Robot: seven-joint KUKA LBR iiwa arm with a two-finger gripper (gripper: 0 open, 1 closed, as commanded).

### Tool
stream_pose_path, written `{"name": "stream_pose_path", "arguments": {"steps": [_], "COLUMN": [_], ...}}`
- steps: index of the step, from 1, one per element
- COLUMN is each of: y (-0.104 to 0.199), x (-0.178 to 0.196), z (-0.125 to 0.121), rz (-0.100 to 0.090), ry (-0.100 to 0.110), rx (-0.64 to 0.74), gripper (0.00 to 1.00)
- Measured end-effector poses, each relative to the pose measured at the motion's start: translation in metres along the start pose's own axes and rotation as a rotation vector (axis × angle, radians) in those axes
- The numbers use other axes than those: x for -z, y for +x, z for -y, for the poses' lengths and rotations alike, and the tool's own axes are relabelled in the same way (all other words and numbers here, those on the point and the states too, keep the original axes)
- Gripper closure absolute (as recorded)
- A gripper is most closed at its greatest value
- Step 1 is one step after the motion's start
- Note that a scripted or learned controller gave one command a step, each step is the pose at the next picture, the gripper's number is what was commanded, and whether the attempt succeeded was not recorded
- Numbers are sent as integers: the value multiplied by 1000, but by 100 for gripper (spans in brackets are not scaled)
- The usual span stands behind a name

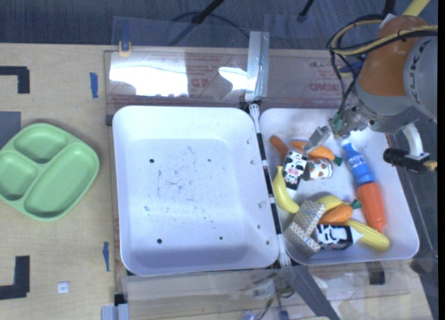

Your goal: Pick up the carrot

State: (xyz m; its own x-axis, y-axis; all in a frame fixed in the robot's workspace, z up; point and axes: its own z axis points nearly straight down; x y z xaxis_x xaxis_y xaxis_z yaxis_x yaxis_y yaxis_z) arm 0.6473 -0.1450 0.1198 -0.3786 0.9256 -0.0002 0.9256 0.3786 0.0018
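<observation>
Looking down on the bench, we've got two white bins side by side, and all the clutter sits in the right bin. The carrot lies along that bin's right side, orange, running roughly front to back, with a blue bottle touching its far end. Near it there's a smaller orange piece, a yellow banana, a black-and-white cow toy and a checkered pouch, all bunched together. The gripper hangs over the far part of the right bin, above the pile and apart from the carrot; honestly we can't tell how its tool is set at this angle. The left bin sits beside it, and a green divided plate rests on the bench at far left.
</observation>
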Motion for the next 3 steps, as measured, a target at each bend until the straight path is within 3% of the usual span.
{"name": "stream_pose_path", "arguments": {"steps": [1, 2, 3], "y": [23, 20, 61], "x": [-33, -21, 66], "z": [5, 4, -47], "rz": [1, 5, 2], "ry": [-2, -9, -3], "rx": [83, 79, 175], "gripper": [0, 100, 100]}}
